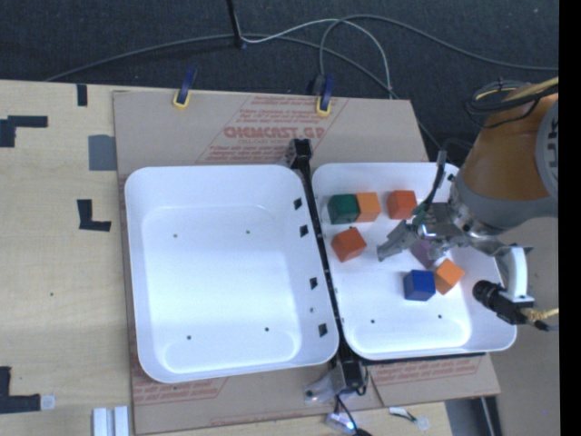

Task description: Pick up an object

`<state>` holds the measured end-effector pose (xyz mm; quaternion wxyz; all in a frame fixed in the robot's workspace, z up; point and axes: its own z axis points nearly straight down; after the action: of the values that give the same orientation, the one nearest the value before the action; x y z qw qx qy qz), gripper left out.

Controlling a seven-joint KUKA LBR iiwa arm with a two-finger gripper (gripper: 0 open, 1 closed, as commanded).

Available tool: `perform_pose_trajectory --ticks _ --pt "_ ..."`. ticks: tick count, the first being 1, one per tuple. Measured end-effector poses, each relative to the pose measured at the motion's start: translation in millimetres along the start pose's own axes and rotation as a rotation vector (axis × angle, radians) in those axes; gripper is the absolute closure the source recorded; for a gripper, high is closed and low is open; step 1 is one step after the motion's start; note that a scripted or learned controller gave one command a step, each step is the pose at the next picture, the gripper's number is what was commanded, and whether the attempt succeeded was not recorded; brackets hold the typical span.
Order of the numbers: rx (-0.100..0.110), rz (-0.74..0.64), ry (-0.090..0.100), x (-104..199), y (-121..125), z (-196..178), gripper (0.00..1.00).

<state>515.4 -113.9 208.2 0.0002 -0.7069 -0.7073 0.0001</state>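
- Camera view: the tool [410, 240] hangs inside the right bin [363, 330], its metal fingers spread and released, with nothing between them.
- The cubes all lie in this right bin. An orange cube [448, 275] and a blue cube [418, 284] sit touching each other just on the near side of the tool, the orange one to the right.
- A red-orange cube [349, 242] lies to the tool's left, apart from it, towards the divider between the bins.
- On the far side stand a green cube [343, 208] and an orange cube [368, 206], touching, with another red-orange cube [402, 203] just right of them.
- The relation that matters, as I judge it: the nearest candidates are the blue and orange pair, lying near and slightly right of the fingertips, so a short shift towards the near rim would put the tool over them.
- Their contact is the risk: fingers closing on one may nudge the other.
- The left bin [218, 271] holds no cubes.
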Motion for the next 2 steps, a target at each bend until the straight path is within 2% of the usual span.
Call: perform_pose_trajectory --ticks 1,2 --pt "-0.011 0.000 -0.004 -43.3 -22.2 103.0 0.00" --pt "-0.016 -0.003 -0.006 -44.8 -8.8 105.1 0.00"
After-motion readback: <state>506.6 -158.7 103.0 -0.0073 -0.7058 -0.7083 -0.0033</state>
